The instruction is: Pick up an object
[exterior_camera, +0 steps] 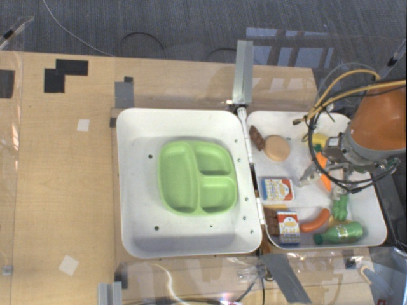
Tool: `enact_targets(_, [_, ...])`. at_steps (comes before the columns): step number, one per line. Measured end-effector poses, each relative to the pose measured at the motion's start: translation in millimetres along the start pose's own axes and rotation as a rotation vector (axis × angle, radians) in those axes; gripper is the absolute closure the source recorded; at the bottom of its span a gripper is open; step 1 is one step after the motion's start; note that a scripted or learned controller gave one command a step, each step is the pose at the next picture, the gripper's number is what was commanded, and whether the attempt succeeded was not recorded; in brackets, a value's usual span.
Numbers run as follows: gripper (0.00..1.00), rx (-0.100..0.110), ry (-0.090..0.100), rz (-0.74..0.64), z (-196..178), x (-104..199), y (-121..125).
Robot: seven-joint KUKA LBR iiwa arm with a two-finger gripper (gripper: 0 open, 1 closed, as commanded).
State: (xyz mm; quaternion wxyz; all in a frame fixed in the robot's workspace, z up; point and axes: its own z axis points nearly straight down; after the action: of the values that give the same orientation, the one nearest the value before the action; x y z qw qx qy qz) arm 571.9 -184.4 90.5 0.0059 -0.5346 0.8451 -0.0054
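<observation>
Bench [63, 189]: two white bins side by side.

Left bin [137, 234]: holds a green tray [194, 176], three compartments, lying flat near the middle. Nothing else in it that we can make out.

Right bin [292, 122]: holds all the small items.

Arm [378, 122]: reaches in from the right, with the orange band above the right bin's far right part.

Gripper [323, 169]: low over the right half of that bin. Cables and the wrist hide much of it, so we cannot tell whether it is parted or closed. Nothing is visibly held.

Items, big to small:
- green bottle [340, 233], on its side at the near right corner
- carton [277, 189], flat, mid-bin by the left wall
- bun [277, 148], beyond the carton
- sausage [316, 220], just left of the bottle
- red box [288, 226], near edge, beside the sausage
- brown piece [257, 137], against the left wall
- orange piece [325, 180], right at the gripper, partly covered

Step in hand, as we judge it: approach or grasp attempt. Nothing looks lifted yet. The likeliest target is the orange piece, lying in the right bin under the gripper. We cannot tell whether the two are touching.

Next move calls for a closure centred on that piece, then a straight lift clear of the bin wall. The piece is small and other items sit close by, so a miss or a nudged neighbour seems possible. We would check for the piece in the grip once the gripper is raised.
</observation>
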Motion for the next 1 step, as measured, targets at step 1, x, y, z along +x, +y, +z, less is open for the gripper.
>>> enact_targets(1, [0.0, 0.002, -0.003, 0.006, -1.4, 32.2, 38.1])
